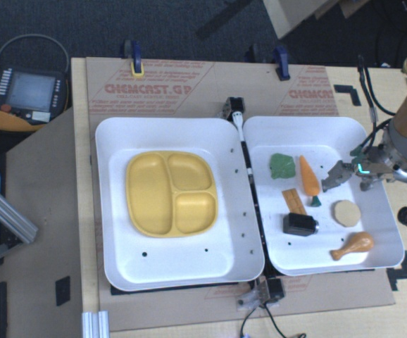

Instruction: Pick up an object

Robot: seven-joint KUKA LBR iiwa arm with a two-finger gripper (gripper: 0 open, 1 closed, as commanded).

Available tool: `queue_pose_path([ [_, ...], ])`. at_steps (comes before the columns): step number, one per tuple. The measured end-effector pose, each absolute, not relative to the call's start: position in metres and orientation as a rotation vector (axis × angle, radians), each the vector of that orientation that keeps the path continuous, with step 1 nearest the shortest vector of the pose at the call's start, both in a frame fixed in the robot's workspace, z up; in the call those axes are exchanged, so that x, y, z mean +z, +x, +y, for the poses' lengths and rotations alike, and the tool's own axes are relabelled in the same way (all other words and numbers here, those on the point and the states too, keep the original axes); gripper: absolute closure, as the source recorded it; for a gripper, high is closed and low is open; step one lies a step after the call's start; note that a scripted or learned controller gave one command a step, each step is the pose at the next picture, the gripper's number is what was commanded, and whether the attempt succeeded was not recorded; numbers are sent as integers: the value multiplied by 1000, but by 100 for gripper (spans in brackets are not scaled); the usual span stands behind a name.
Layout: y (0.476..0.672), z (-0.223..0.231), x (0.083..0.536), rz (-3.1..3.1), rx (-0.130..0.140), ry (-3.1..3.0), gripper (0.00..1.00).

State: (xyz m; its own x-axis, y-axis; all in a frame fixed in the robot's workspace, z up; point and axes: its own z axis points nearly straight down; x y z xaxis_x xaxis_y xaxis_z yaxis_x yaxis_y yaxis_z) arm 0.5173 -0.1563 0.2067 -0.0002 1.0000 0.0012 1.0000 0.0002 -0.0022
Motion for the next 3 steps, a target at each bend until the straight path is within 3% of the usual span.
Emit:
queue_pose_path([
  [1,517,-156,207,-2220,1,-2220,0],
  [3,524,-148,108,-2215,5,-2217,0],
])
